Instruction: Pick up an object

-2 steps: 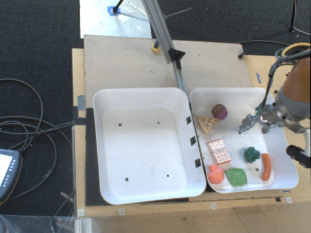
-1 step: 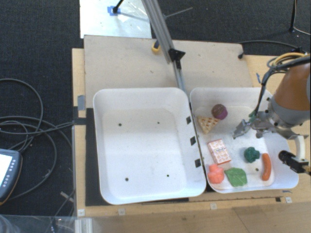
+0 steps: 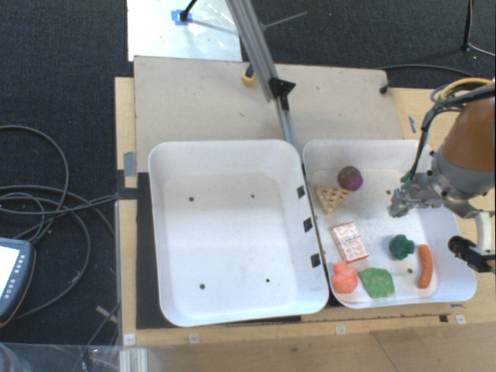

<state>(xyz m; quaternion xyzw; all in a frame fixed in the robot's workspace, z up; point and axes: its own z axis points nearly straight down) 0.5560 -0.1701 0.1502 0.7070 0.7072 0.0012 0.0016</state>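
Note:
The right bin [image 3: 372, 152] holds several toy foods: a purple ball [image 3: 350, 177], a tan waffle wedge [image 3: 331, 198], a pink and white carton [image 3: 349, 241], a red-orange piece [image 3: 344, 277], a light green leaf [image 3: 377, 282], a dark green broccoli [image 3: 401, 246] and an orange sausage [image 3: 424, 266]. My gripper [image 3: 404, 200] hangs over the right part of this bin, above the broccoli and right of the purple ball. Nothing shows between its fingers. The arm's grey body and orange band cover the bin's right rim.
The left bin [image 3: 232, 231] lies beside the right one, their rims meeting along a line of black clips [image 3: 308, 225]. A grey pole [image 3: 256, 37] slants down from the top to the bins' join. Cables and a tablet [image 3: 12, 273] lie on the floor at left.

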